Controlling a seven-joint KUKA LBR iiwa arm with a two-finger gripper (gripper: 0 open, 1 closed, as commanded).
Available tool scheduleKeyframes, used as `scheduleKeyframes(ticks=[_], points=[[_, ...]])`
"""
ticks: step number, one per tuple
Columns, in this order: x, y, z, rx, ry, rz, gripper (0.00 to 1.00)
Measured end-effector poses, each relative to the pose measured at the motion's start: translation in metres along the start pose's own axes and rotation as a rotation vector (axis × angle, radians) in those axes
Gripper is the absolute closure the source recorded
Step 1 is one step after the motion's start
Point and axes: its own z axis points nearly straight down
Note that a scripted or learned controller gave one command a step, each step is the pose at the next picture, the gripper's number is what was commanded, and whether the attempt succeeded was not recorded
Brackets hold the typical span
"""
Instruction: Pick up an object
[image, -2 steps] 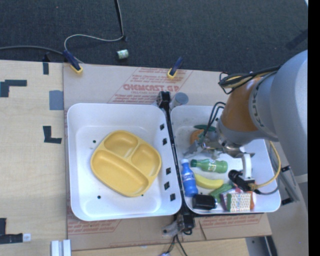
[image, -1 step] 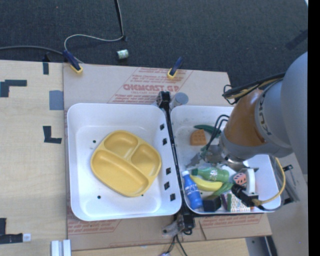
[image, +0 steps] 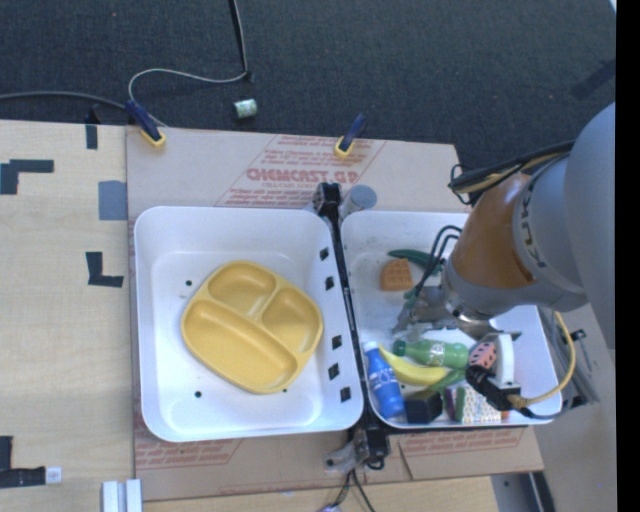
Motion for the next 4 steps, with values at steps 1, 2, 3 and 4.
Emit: scheduleKeyframes(ticks=[1, 2, 3, 4], points=[[0.0, 0.0, 0.0, 0.0, 0.0, 0.0, 0.0], [-0.006, 0.059, 0.01, 0.0, 0.0, 0.0, 0.0], [-0.001, 0.107, 0.011, 0.002, 0.0, -0.001, 0.0], [-0.002, 0.107, 0.001, 0.003, -0.002, -0.001, 1.0]])
